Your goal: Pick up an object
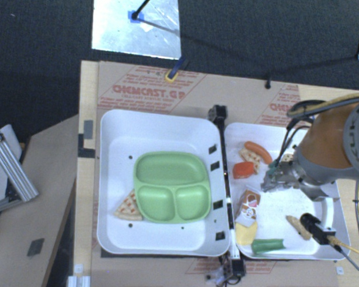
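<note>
Left of the gripper, the white left bin holds a pale green divided plate and a tan pizza slice dotted red. The white right bin carries an orange-red sausage, a red tomato-like piece, a yellow cheese wedge and a green stick. The arm is grey with an orange band. The tabletop is tan.

The arm reaches in from the right, its grey bulk and orange band sitting high on the far right side. The wrist bends down and leftward, ending in the gripper, which hangs low and points left and toward the near side. Cables loop over the arm's far side.
</note>
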{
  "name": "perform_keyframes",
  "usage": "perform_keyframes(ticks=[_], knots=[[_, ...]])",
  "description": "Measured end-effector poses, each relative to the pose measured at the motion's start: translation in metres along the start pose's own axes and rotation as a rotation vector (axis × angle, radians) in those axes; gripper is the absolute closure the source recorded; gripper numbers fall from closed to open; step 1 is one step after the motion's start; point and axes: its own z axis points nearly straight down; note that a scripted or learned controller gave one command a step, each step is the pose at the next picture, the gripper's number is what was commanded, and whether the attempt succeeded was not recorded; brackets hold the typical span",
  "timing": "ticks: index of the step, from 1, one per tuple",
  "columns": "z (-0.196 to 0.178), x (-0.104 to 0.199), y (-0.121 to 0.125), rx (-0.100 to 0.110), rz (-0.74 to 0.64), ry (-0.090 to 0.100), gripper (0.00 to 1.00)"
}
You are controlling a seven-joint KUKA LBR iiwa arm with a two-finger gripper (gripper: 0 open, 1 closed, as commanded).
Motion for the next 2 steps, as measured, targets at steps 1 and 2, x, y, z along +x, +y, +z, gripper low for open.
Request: perform_keyframes(ticks=[1, 2], knots=[[-0.061, -0.001, 0.011, 0.017, -0.005, 0.001, 1.00], [-0.105, -0.001, 0.013, 0.019, -0.004, 0.002, 1.00]])
